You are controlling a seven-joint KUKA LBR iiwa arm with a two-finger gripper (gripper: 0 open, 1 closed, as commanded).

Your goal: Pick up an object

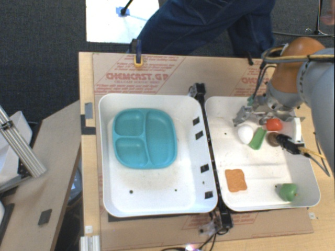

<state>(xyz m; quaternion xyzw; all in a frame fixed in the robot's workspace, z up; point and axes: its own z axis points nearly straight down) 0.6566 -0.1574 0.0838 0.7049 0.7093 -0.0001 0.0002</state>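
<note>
Bench front edge (157, 229): bare wood with a printed cardboard sheet under both bins; some small cables hang at the near edge by the bin seam.
Green round object (287, 192): in the right bin's near right corner, close to the rim, well apart from the gripper.
Orange square piece (236, 180): lying flat on the right bin's floor, near the central divider, left of the green round object.
Right bin (261, 205): shallow, white, holding all the small loose items.
Left bin (152, 205): shallow, white, touching the right bin along a seam marked with black clips.
Teal divided plate (144, 138): three compartments, sitting flat in the far half of the left bin.
Green oblong piece (257, 138): tilted, just beside the white egg-shaped object, under the gripper area.
White egg-shaped object (245, 134): touching or nearly touching the green oblong piece on its left.
Red object (274, 124): small, just right of the gripper's metal parts, beside a dark brown item.
Gripper (251, 116): low over the far part of the right bin, above the cluster; whether its fingers are spread or closed cannot be told, and nothing is seen pinched.
Arm (309, 77): grey with an orange band, entering from the right.
Far background: a person in dark blue clothing behind the bench.
</note>
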